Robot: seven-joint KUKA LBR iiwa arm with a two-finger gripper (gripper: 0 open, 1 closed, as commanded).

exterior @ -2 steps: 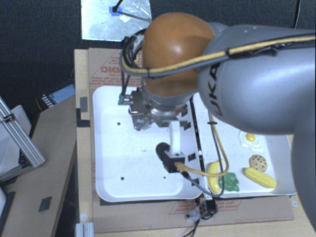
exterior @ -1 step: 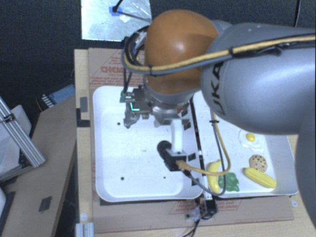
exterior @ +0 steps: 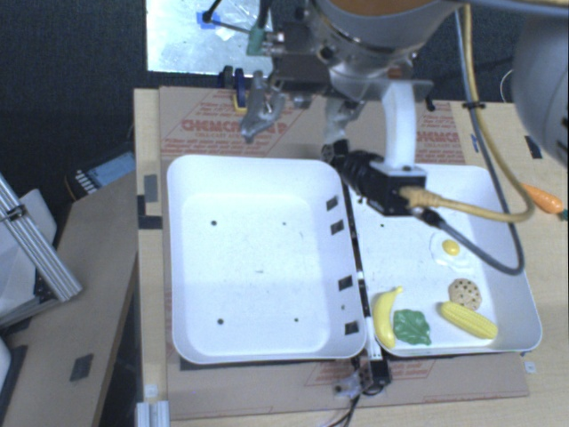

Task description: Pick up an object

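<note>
On my feed the left bin [exterior: 178, 238] sits below and to the left of the fingers. I can make out just its white floor and a few small dark dots. Its far rim lies just beneath the left finger [exterior: 258, 112].

The gripper [exterior: 296, 123] hangs over the cardboard at the far edge of the bench, above the back ends of both bins. Its two fingers stand wide apart, and I see nothing between them. Just below and right of the right finger, a black module [exterior: 384, 188] with a yellow cable [exterior: 476, 210] hangs over the far corner of the right bin [exterior: 520, 314].

Everything I could pick lies in that right bin, well apart from the fingers, down towards the near edge and off to their right:
- A yellow banana [exterior: 385, 318] lies against the divider wall.
- A green leafy piece [exterior: 412, 327] is touching the banana's right side.
- A fried egg [exterior: 451, 249] sits further right and closer to the fingers.
- A round cookie [exterior: 463, 292] is below the egg.
- A yellow corn cob [exterior: 468, 320] lies at a slant just beyond the cookie, by the near rim.
</note>
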